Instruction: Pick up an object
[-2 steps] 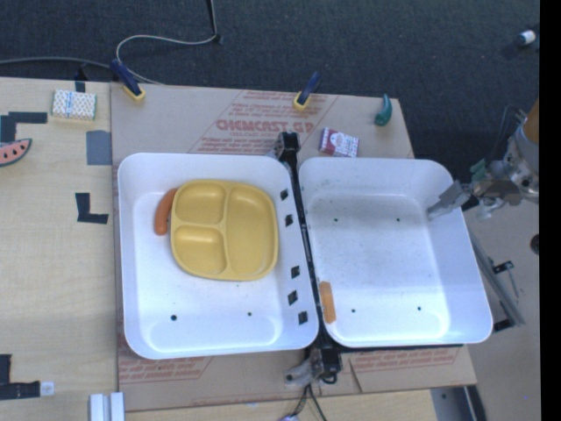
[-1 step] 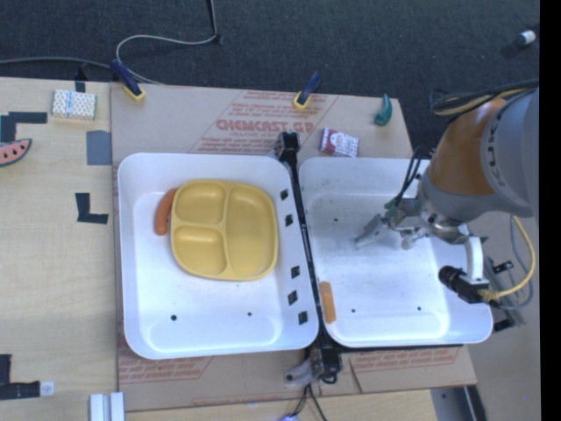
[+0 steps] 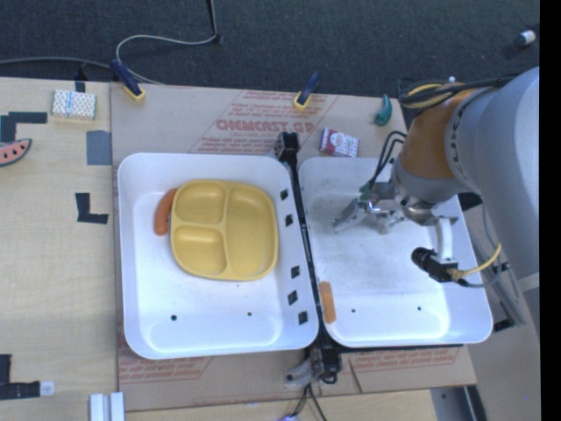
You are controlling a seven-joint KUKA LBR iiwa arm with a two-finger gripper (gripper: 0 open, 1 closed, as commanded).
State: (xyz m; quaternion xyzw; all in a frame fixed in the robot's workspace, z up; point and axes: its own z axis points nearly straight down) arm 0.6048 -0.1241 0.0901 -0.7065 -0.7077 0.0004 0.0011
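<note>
Nothing was picked yet: the gripper (image 3: 349, 220) hung spread and unladen over the right bin (image 3: 386, 323), well apart from the small orange piece (image 3: 327, 302).

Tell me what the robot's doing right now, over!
Gripper low in the right bin, nothing seen in it. Yellow plate and orange piece in the left bin. Small orange piece by the divider.

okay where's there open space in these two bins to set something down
Left bin: a bare strip along the near edge, below the yellow divided plate; the middle is crowded by the plate and the orange piece at its left. Right bin: bare floor toward the near edge, between the small orange piece and the gripper.
</note>
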